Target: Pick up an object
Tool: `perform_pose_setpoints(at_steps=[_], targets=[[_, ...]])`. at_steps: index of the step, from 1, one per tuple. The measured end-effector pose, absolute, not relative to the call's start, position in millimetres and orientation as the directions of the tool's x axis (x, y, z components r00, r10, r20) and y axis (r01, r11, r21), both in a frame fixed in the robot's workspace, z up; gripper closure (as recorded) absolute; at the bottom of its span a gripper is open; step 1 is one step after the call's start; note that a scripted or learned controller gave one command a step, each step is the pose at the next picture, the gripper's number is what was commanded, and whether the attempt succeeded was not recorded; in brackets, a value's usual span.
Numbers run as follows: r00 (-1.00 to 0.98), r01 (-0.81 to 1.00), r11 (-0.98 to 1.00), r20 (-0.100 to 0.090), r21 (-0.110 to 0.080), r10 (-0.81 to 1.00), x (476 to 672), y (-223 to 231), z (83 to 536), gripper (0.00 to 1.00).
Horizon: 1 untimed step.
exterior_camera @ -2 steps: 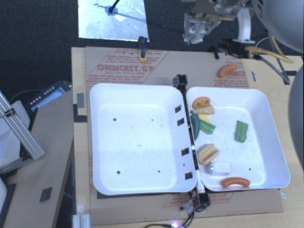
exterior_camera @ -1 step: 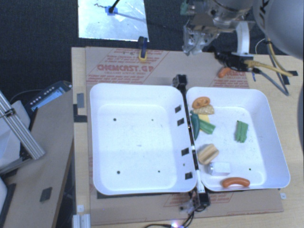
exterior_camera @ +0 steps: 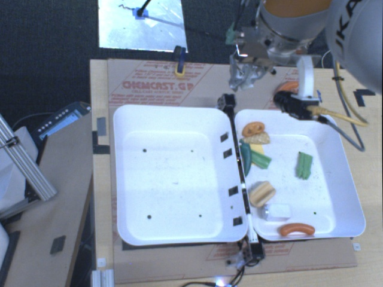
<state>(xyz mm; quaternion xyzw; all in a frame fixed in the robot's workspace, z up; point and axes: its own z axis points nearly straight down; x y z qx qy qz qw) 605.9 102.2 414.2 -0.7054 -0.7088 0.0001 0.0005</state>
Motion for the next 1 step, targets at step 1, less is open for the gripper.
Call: perform_pose_setpoints(at_steps=[1], targets=[[-0.004,1.0,0.004,0.001,0.0,1.0,571.6,104.4,405.9,1.0]])
